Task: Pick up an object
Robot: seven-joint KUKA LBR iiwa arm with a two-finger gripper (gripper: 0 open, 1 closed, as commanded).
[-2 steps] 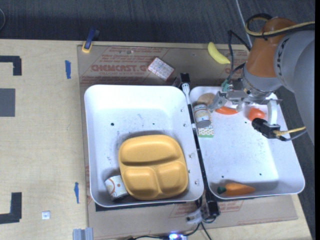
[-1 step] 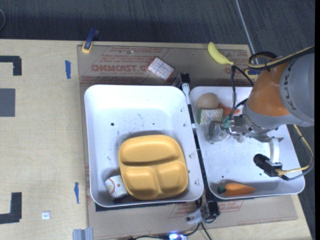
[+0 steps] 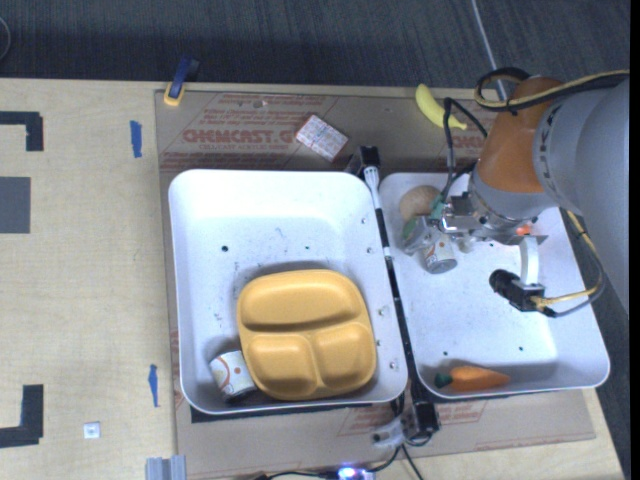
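Wide pale wooden worktop (image 3: pixel 80 298) under everything, with a brown cardboard sheet (image 3: pixel 250 133) laid across its middle. On that sheet, the left bin (image 3: pixel 200 208), my landmark from here on. Hard against its right wall sits the right bin (image 3: pixel 560 328), the two rims touching along a dark seam.

The arm (image 3: pixel 570 148) comes in from the right of the left bin, grey, with its orange band (image 3: pixel 505 158) low over the right bin's far end. The claw (image 3: pixel 437 236) hangs just right of the left bin's far right corner, and I cannot tell whether it is spread or pinched; the metal there is a jumble from here.

Inside the left bin, at its near side, a big yellow divided tray (image 3: pixel 305 333). Tucked at that tray's near left corner, a small white ball with red stitching (image 3: pixel 230 371), touching or nearly so.

Over the right wall, a beige rounded object (image 3: pixel 416 203) lies just beside the claw, with a small grey cylindrical piece (image 3: pixel 438 260) right under it. An orange carrot (image 3: pixel 478 377) rests along the right bin's near wall. A yellow banana (image 3: pixel 432 106) lies on the cardboard beyond the right bin, and a small printed packet (image 3: pixel 320 136) lies just beyond the left bin's far rim.
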